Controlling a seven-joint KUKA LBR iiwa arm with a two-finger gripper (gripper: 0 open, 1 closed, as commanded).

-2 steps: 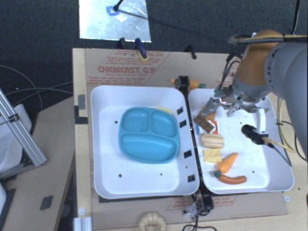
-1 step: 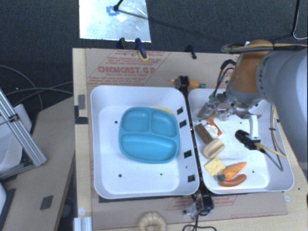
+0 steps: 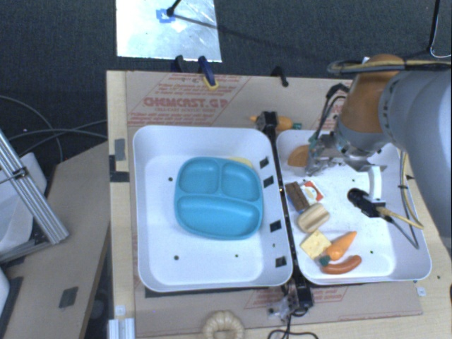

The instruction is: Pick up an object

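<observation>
Found the jaws low in the far left corner of the right bin (image 3: 402, 256), close by the divider between the two bins. Could not tell whether spread or pressed together: too small and too crowded by the wrist's hardware to read. Saw nothing clearly pinched between them.

Judged the likeliest target to be the tan bread piece (image 3: 297, 155), lying in that same far left corner, just beside the jaws on the side toward the left bin (image 3: 152, 210). Could not tell whether touching or barely apart. Made out a rounded lump, perhaps a little longer from far to near than across, so little to choose in grip direction. Placed it not squarely under the jaws but offset toward the divider. Judged that a short sideways shift toward the left bin would be needed before any closing.

Noted the other candidates nearer the camera and well apart from the jaws: a brown bar (image 3: 296, 197) with a red and white packet (image 3: 311, 188) beside it, a pale roll (image 3: 313, 217), a yellow square (image 3: 315, 244), a carrot (image 3: 342, 243) and a red sausage (image 3: 342, 263).

Saw the arm (image 3: 417, 111) stretched in from the right, its orange band (image 3: 364, 101) above the wrist, the wrist bent steeply down toward that corner.
</observation>
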